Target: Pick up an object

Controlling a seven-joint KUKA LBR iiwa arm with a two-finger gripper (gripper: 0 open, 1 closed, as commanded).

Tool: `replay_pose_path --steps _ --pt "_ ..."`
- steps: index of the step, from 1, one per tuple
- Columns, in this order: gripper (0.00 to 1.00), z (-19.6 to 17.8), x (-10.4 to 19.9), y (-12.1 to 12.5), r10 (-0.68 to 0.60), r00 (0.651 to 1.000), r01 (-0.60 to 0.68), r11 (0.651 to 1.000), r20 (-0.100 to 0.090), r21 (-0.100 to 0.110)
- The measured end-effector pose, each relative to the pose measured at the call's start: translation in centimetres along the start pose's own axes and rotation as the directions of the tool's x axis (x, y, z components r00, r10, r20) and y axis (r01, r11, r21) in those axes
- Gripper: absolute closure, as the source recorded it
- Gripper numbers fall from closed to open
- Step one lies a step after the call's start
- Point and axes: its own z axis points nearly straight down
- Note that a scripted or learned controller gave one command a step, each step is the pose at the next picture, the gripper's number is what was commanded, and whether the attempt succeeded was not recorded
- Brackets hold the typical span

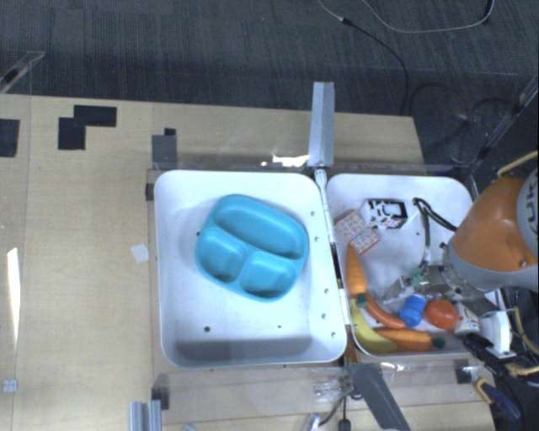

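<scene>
- Left bin [173,252]: a blue three-compartment plate [251,246] lies near its middle.
- Right bin [446,189]: toy food is heaped at the near edge, with a yellow banana [375,337], orange carrots [404,338], a blue piece [412,310] and a red-orange ball [441,314].
- Far right: the grey, orange-banded arm [497,231] reaches over that heap; its gripper [434,282] sits just above the toys, and its grip cannot be told.

The surface [76,278] was pale wood-grain, with black block markings [84,125] at its far left. Beyond its far edge lay dark grey carpeted floor [210,42], where a thin cable [404,23] looped at the far right. Light fell evenly and softly.
</scene>
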Motion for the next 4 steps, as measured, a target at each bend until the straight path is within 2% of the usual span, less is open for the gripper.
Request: replay_pose_path --steps 1,2,3,4 --pt "1.0 -1.1 0.0 0.3 -0.001 1.0 0.001 1.0 0.003 -0.008" --pt "1.0 -11.5 6.0 0.5 -0.007 1.0 0.007 1.0 -0.003 0.008" --pt "0.0 -11.5 6.0 0.5 -0.007 1.0 0.007 1.0 -0.003 0.009" --pt "0.0 -0.3 3.1 0.1 0.043 0.999 -0.043 0.999 -0.002 0.007"
